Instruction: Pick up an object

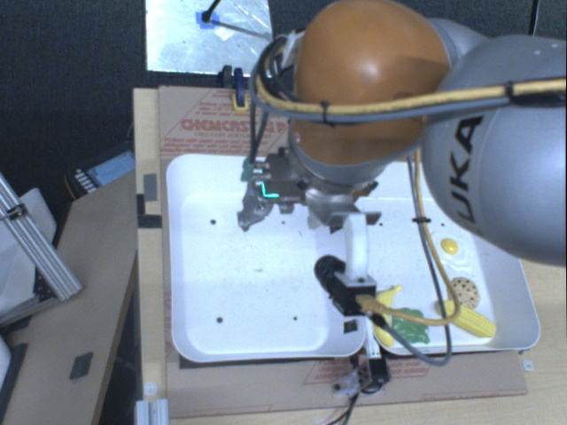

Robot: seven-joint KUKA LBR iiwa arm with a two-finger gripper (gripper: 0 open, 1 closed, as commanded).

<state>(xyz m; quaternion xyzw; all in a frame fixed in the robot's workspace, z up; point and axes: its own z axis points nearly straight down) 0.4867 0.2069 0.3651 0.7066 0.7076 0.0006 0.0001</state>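
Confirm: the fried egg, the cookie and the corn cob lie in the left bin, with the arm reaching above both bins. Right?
Not quite. The camera view shows the fried egg, the cookie and the corn cob in the right bin, not the left one. The arm does reach above both bins.

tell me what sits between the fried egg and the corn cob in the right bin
In the camera view, a round cookie lies between the fried egg and the corn cob.

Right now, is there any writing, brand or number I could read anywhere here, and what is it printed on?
"UKA": large dark letters on the grey arm, the start of the word cut off by the arm's curve.
"CHEMCAST": red print on the brown cardboard sheet under the bins, blurred, so this reading is uncertain.
Red print on the cardboard's front edge: too blurred to read.
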